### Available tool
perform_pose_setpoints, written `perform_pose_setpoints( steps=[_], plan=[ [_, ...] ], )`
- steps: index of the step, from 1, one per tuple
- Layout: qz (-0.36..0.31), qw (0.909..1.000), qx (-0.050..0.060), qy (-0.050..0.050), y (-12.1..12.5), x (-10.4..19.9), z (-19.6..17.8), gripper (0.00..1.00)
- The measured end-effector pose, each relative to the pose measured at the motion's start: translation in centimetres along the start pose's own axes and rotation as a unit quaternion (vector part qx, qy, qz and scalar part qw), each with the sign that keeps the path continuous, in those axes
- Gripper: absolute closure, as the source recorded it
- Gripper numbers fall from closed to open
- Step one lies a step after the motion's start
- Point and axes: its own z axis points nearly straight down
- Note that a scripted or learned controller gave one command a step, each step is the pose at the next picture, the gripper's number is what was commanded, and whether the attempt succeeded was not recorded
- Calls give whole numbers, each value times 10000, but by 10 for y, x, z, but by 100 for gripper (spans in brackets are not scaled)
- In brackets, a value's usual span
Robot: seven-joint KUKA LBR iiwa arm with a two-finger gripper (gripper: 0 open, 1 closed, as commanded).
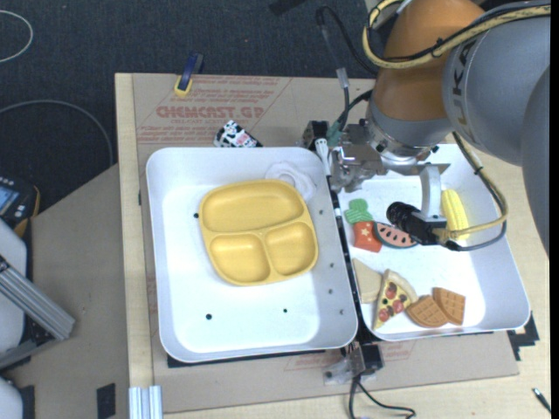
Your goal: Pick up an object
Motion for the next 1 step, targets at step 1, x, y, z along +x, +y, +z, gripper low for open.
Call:
perform_pose_setpoints(
  steps=[1],
  plan=[
    [4,10000,8,-5,0,-3,17,100]
  ],
)
